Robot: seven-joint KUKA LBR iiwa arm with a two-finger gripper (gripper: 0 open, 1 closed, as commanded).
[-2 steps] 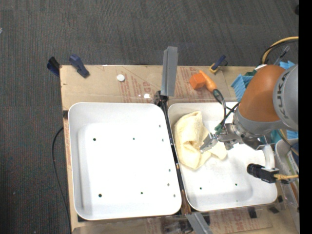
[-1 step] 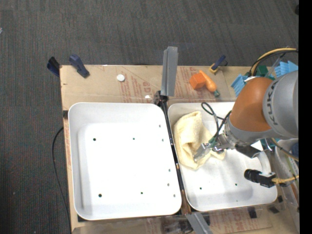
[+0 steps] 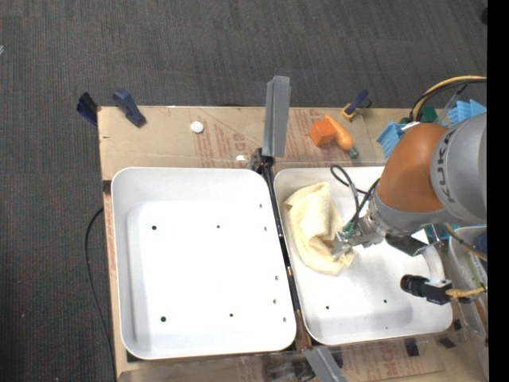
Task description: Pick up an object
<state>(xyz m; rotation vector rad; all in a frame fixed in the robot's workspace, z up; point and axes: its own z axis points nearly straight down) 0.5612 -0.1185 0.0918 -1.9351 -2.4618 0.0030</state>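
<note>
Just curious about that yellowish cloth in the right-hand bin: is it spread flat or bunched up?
Bunched up. The cloth lies in rumpled folds at the right bin's left side.

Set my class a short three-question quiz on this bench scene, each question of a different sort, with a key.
1. True or false: the cream cloth lies in the left bin.
2. Multiple choice: the gripper is at the cloth's A) right edge B) left edge C) far corner.
3. Fill in: the orange tool lies on the cardboard ____ the right bin.

Key: 1 false, it lies in the right bin; 2 A; 3 behind.
</note>
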